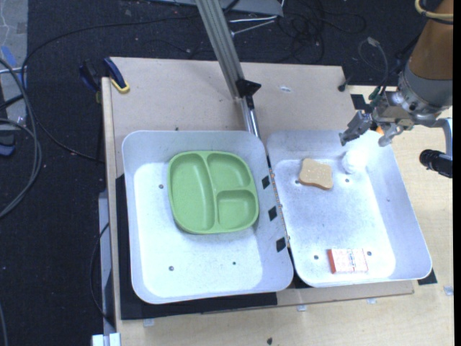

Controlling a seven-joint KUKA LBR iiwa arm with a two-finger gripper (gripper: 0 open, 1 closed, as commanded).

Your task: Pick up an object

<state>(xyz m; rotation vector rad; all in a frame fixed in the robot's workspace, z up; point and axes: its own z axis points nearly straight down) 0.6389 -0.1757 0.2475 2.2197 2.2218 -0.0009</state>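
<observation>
In the right bin (389, 215), a tan slice of bread (316, 174) lies near the far left. A small white object (356, 156) rests to its right, close to the bin's far rim. A red and white box (348, 260) lies near the front edge. My gripper (370, 133) hangs at the far right of this bin, just above the white object. Its two dark fingers (352, 132) are spread apart, open, and nothing is held between them. The white object shows just below the fingertips; whether they touch it I cannot tell.
The left bin (144, 251) holds a green divided plate (214, 191). A metal pole (227, 45) slants down to the gap between the bins at the back. The arm's orange band (436, 45) is at the upper right.
</observation>
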